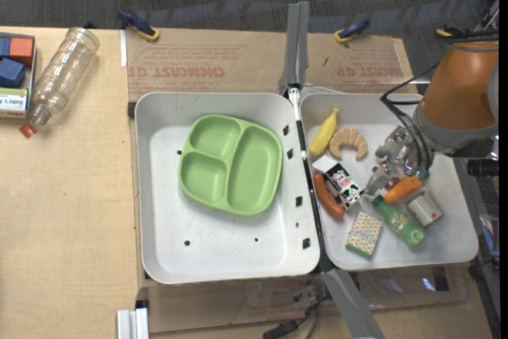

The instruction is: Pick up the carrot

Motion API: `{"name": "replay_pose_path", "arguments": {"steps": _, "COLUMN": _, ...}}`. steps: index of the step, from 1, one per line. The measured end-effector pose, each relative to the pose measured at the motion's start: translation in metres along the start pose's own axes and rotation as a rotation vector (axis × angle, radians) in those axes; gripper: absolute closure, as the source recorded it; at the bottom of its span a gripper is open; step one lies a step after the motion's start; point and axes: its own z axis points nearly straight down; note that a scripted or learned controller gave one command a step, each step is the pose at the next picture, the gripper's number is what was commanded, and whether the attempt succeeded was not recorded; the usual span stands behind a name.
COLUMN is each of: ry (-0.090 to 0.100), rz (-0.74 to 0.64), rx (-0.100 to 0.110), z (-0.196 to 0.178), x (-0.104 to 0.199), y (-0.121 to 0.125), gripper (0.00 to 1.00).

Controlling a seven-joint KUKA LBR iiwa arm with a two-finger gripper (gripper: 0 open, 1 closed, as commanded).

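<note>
Left of the gripper (394, 171): croissant (349, 142), banana (324, 132), green plate (231, 163); just below: green bottle (400, 223).

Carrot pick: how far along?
Done: the arm has reached into the right bin, and the hand sits right at the carrot. In hand: closing on it; the view can't confirm a grip. Left: the lift. The carrot looks level with the green bottle and the other items beside it.

Gripper (394, 171) over carrot (404, 188) (right bin (460, 246))
</note>
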Motion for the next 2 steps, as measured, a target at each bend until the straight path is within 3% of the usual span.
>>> {"name": "replay_pose_path", "arguments": {"steps": 1, "ry": 0.002, "rz": -0.761, "rx": -0.001, "z": 0.0008, "x": 0.0892, "y": -0.0407, "gripper": 0.0}}
{"name": "replay_pose_path", "arguments": {"steps": 2, "ry": -0.002, "rz": -0.757, "rx": -0.003, "z": -0.0086, "x": 0.0878, "y": -0.0399, "gripper": 1.0}}
